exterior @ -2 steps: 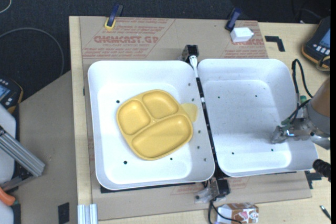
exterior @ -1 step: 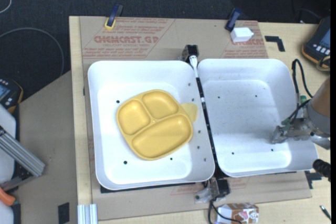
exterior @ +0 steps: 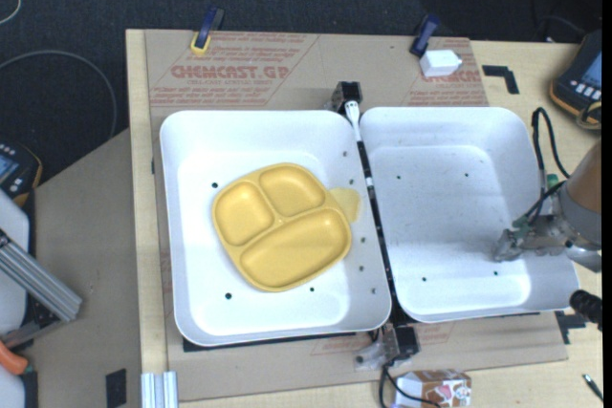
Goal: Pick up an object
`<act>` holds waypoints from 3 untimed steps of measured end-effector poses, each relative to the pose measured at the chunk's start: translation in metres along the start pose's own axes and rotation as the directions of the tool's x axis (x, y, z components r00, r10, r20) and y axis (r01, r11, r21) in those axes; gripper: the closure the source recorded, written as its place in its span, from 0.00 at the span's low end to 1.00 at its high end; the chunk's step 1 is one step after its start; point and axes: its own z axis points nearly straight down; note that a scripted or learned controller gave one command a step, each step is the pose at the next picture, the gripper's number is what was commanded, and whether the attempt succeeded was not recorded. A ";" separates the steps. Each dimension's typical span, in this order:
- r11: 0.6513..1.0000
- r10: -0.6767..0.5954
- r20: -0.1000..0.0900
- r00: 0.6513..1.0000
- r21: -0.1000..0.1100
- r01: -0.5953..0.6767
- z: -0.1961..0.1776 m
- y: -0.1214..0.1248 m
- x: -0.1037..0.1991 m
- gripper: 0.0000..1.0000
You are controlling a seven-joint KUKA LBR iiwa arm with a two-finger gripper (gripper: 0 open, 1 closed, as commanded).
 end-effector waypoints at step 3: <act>1.000 0.000 0.000 1.000 0.000 0.000 0.000 0.000 0.000 1.00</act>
